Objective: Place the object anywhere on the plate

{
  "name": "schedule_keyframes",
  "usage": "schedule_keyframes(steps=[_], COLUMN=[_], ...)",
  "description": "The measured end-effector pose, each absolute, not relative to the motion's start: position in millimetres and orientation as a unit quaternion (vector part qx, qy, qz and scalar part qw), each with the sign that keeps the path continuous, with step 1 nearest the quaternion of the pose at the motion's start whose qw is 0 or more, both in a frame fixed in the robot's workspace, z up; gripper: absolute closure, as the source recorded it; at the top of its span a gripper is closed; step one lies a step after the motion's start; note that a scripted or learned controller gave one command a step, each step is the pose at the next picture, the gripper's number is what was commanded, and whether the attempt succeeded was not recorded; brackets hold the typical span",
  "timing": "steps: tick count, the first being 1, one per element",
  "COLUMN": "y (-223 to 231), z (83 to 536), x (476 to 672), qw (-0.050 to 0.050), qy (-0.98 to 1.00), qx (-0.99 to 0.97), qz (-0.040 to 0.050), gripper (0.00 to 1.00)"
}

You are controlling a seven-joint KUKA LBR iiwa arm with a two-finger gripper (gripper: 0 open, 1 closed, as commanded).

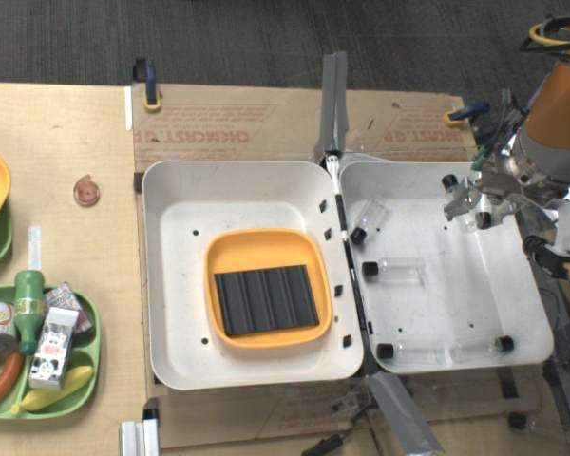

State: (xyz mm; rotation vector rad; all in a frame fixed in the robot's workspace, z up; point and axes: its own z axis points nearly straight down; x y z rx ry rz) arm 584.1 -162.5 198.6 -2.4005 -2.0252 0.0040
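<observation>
**Operator:** Where is the task's thing, and where is the gripper?

**Technician:** The dark grey ribbed rectangular block (266, 299) lies flat in the middle of the orange rounded-square plastic plate (218, 255). The plate sits in the left shallow white bin (171, 255). The block appears to sit inside the plate's rim on all sides. The two-finger metal gripper (470, 202) hangs over the upper right part of the right shallow white bin (524, 323). It is well apart from the block, and the wall between the bins lies between them. Nothing is visible in its grasp. Whether it is open or closed cannot be determined from this view.

**Operator:** How far along is the task?

**Technician:** Judged from the layout, the placement condition appears to be met. The block rests on the plate.

**Operator:** What can go wrong from here?

**Technician:** There are three hazards.
1. A further grasp attempt on the block could drag it against the plate rim or lift it off the plate.
2. A low pass across the left bin could push the light plate and tip the block out.
3. The right bin holds what look like clear plastic tubes with black caps (399, 272). A descent there could pick up the wrong item or scatter the tubes.
</observation>
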Motion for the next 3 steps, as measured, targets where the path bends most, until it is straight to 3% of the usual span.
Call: schedule_keyframes(steps=[1, 2, 3], y=[-166, -180, -223], z=[215, 249, 291], x=[641.5, 659.1, 659.4], qw=[-0.001, -0.001, -0.003], qy=[-0.723, -0.818, -0.858], qx=[-0.691, -0.576, -0.513], qz=[0.0009, 0.0004, 0.0001], gripper=[1.00, 1.00, 1.00])
